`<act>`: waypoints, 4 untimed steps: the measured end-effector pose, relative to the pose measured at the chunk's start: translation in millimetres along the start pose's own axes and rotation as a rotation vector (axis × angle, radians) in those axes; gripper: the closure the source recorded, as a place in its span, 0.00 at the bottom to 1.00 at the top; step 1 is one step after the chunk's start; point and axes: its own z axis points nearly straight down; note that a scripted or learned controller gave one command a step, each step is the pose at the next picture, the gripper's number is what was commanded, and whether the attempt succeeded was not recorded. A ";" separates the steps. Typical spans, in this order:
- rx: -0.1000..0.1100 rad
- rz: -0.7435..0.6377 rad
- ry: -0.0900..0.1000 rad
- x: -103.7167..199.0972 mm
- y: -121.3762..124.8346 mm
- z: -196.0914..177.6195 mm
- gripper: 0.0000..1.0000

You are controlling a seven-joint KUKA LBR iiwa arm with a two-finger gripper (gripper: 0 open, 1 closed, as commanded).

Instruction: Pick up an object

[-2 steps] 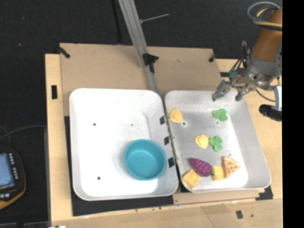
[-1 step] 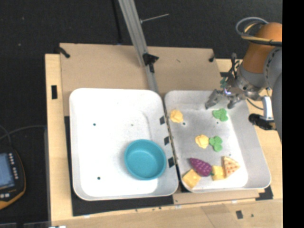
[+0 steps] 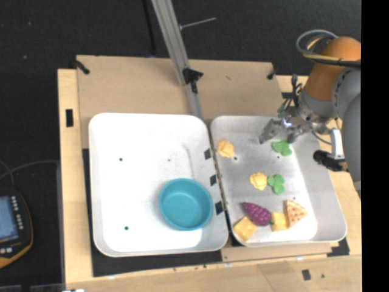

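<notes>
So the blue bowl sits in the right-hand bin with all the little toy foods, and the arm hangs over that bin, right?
Not quite: the blue bowl sits in the left bin, apart from the toy foods. The camera view shows it. The gripper does hang over the right bin.

a pale wooden tabletop (image 3: pixel 140 84) fills the middle of the scene, its bare board showing behind and to the left of two shallow white bins set side by side. the left bin (image 3: pixel 134 145) and the right bin (image 3: pixel 316 190) touch along their inner edges. around the tabletop lies a dark, almost black floor (image 3: pixel 61 17), flat and unlit. a grey metal pole (image 3: pixel 173 41) slants down from the top edge to a small black clamp (image 3: pixel 192 76) at the back of the tabletop. at the lower left, on the floor, sits a handheld control pad (image 3: pixel 11 227) with an orange rim, a thin cable (image 3: pixel 27 166) curving above it. light falls evenly, brightest on the bins.
</notes>
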 end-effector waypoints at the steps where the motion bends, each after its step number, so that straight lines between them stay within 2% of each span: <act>1: -0.004 -0.003 -0.004 -1.4 1.0 -13.5 1.00; 3: -0.006 0.005 0.001 -6.2 -5.6 -119.2 1.00; 4: -0.003 0.002 0.004 40.2 -26.8 -133.7 1.00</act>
